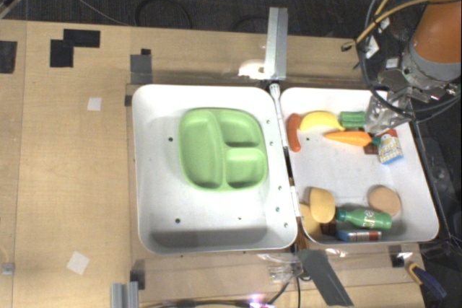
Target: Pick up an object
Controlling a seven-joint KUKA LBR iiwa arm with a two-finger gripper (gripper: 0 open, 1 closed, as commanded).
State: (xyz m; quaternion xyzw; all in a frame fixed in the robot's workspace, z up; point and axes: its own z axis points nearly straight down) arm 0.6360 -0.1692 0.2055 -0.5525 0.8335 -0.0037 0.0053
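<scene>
Wooden surface (65,177) bearing two white bins side by side. Left bin (151,227) holding a green divided tray (220,148). Right bin (419,205) scattered with toy food: banana (317,121), carrot (350,138), green bottle (364,218), small carton (389,148). Tool (381,120) low at the bin's upper right, just beside the carrot tip; spread impossible to tell.

No readable text anywhere. The small carton (390,148) at the right bin's two o'clock carries a red and blue print, and the green bottle (364,218) at five o'clock wears a label, both too blurred to read.
</scene>
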